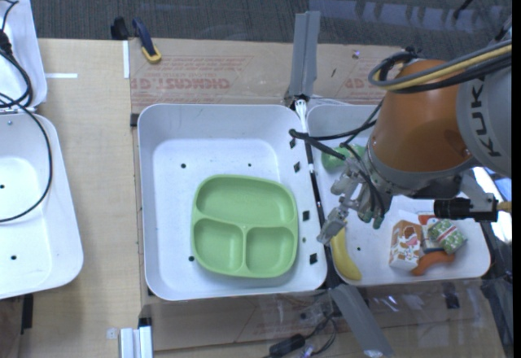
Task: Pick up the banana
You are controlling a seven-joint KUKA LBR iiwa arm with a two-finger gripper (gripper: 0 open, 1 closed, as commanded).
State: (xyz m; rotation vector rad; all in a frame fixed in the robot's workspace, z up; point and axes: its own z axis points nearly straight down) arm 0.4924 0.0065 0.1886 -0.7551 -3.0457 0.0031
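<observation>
One pincer (335, 224) is what I see, low in the right bin (480, 263), its tips right at the top end of the banana (345, 259); I cannot tell its state. Beside the banana lie a carton (404, 244) and other toy food. Left of the banana, the other bin (163, 185) holds a green divided plate (244, 226).
</observation>
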